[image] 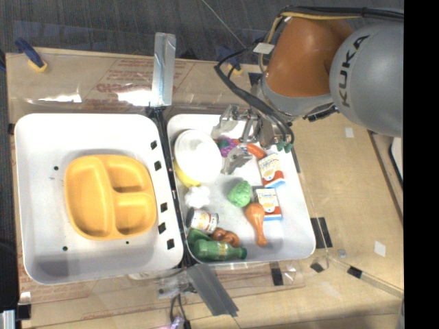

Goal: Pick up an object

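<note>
The right bin (300,218) holds several small toys. Among them are a white bowl (197,153) on a yellow piece, a green broccoli (240,193), an orange drumstick (256,221) and two small cartons (272,168) (269,204). A can (204,220), a green bottle (216,250) and a purple toy (226,144) lie there too. My gripper (240,142) hangs over the bin's far part, just right of the white bowl and beside the purple toy and an orange carrot (255,150). I see nothing held in it.
The left bin (41,142) holds a yellow divided tray (110,196). A white crumpled piece (197,196) and a brown toy (226,236) lie near the right bin's left wall. The arm's orange band (305,53) and cables hang above the bin's far rim.
</note>
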Action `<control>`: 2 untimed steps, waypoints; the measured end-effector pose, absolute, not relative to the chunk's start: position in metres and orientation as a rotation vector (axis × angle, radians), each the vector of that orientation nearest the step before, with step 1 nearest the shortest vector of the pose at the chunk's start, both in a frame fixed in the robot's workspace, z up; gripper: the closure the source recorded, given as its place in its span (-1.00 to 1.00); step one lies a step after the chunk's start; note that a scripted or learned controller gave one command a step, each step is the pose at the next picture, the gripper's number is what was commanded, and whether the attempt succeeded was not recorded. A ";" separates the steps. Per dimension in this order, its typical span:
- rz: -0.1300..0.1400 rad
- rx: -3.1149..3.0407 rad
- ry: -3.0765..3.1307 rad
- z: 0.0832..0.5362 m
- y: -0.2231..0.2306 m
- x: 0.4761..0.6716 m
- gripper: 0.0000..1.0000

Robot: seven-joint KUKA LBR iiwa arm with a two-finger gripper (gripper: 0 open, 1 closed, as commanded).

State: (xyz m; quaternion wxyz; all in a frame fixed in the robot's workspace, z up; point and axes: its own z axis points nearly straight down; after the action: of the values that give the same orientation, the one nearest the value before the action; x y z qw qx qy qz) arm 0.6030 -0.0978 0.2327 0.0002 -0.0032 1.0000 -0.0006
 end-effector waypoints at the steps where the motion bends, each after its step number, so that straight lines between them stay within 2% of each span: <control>1: -0.002 -0.142 3.137 0.092 -0.181 0.546 -1.00; 2: -0.001 -0.147 3.136 0.092 -0.179 0.547 -1.00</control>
State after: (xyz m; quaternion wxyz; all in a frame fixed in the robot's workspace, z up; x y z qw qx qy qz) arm 0.5470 -0.1792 0.0921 0.0011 -0.0467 0.9989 -0.0002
